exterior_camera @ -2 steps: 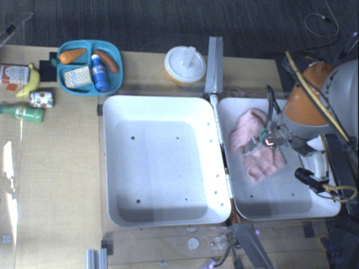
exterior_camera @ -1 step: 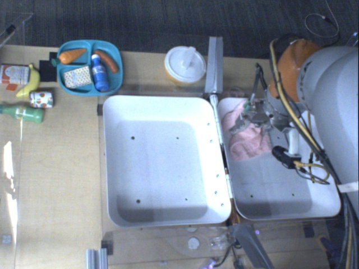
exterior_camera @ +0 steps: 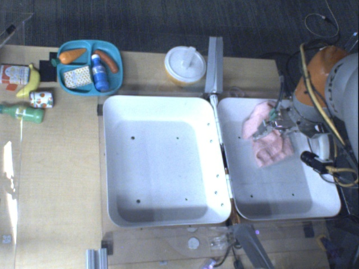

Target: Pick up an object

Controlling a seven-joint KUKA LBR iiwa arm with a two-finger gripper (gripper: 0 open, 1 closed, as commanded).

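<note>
A crumpled pink cloth-like object (exterior_camera: 273, 150) lies in the right white bin (exterior_camera: 280, 198), toward its far half. My gripper (exterior_camera: 270, 126) reaches in from the right and sits low over the middle of the pink object, covering part of it. Whether it touches or grips the pink object is not visible from this angle. The grey arm with its orange band (exterior_camera: 325, 60) stands over the bin's right edge.
The left white bin (exterior_camera: 160, 161) adjoins the right one. Behind the bins stand a white lidded cup (exterior_camera: 185, 65) and a metal post (exterior_camera: 213, 66). At the far left are a blue divided tray (exterior_camera: 90, 67) of toy food, a banana (exterior_camera: 31, 80), a can (exterior_camera: 41, 99) and a green bottle (exterior_camera: 22, 112).
</note>
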